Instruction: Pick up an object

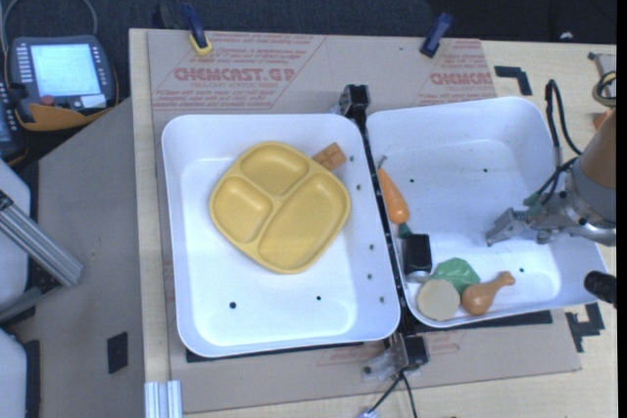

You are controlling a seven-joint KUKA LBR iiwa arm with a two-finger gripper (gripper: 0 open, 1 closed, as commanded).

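Note:
The right bin (pixel 470 127) holds an orange carrot (pixel 394 198) along its left wall and a small black block (pixel 417 253) just below it. At the bin's front lie a green leafy piece (pixel 457 270), a beige round piece (pixel 439 300) and a brown drumstick (pixel 487 292). My gripper (pixel 505 227) reaches in from the right, low over the bin's bare floor, above and to the right of the green piece and the drumstick. It touches none of the objects.
The left bin (pixel 196 299) carries a yellow divided plate (pixel 281 207), with a small brown block (pixel 330 156) at the plate's far right edge. A black cable (pixel 554 117) loops over the right bin's far right corner. A teach pendant (pixel 61 73) sits off the bench at left.

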